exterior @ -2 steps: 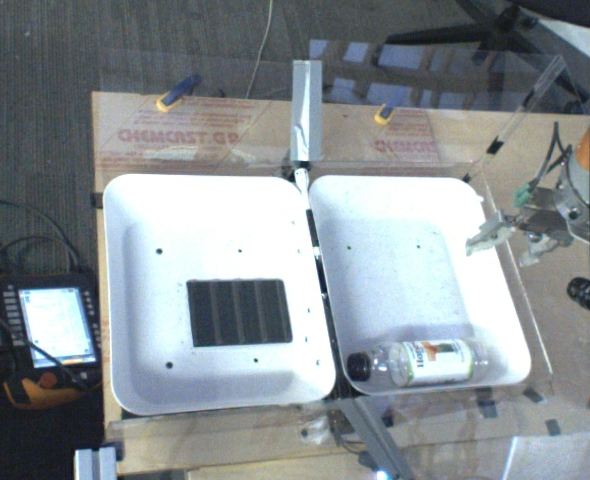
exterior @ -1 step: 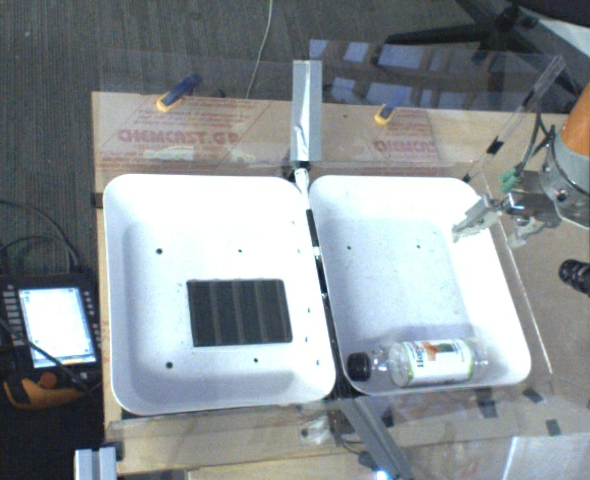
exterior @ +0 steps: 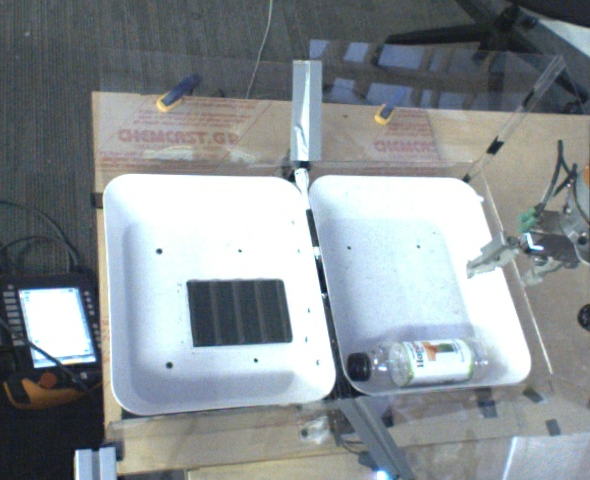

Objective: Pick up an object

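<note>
At right bin's (exterior: 395,218) outer edge: gripper (exterior: 495,256) poised, grip state unclear; bottle (exterior: 420,361) lying untouched along near wall, dark pad (exterior: 239,312) in left bin (exterior: 145,228); pick not begun

Even, bright overhead light washes both white bins (exterior: 215,193) nearly flat, with only soft shadows along their inner walls. Left of the gripper (exterior: 485,260), the bottle (exterior: 420,361) shows small glints. The whole view is slightly soft and grainy.
</note>
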Robot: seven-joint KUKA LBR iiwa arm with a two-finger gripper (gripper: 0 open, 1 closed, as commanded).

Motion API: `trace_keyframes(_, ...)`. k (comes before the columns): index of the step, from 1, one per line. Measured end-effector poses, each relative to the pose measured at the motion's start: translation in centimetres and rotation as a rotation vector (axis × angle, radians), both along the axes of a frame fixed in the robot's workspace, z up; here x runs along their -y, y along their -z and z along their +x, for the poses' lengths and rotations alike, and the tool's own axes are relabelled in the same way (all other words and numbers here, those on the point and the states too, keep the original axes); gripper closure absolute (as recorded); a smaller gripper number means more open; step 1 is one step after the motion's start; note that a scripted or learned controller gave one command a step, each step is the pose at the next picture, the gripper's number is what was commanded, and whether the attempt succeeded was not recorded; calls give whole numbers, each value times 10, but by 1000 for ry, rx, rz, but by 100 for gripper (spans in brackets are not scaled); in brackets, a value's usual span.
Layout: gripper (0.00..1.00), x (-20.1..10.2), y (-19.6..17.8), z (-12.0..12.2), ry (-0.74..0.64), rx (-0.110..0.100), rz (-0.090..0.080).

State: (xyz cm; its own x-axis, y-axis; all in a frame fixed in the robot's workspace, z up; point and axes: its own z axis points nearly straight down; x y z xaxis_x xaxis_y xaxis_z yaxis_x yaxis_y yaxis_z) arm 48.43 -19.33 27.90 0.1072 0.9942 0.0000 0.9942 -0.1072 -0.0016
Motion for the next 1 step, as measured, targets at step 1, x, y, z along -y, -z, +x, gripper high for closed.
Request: trace_keyframes(1, 0, -26, 119, 8, -78, -1, 2)
